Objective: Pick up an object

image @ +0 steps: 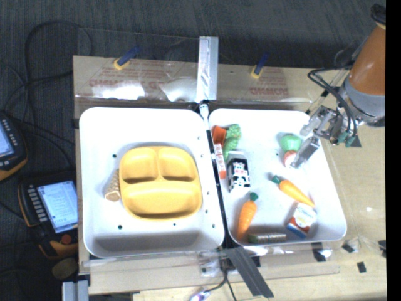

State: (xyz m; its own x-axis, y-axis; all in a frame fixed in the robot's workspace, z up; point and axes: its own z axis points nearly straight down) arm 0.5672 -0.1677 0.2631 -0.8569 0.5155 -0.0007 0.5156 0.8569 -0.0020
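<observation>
— Hiding anything? Counting what?

— Overlapping a green-and-red toy in the right bin with the gripper; fingers' state impossible to tell. Peeking from under one yellow tray: something tan. Lying nearby: two carrots.

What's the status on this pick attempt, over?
Gripper low in right bin, beside green-topped toy, nothing seen between fingers. Two carrots, cow toy untouched. Yellow tray in left bin.

1 fixed overhead camera, slanted down over both white bins
</observation>
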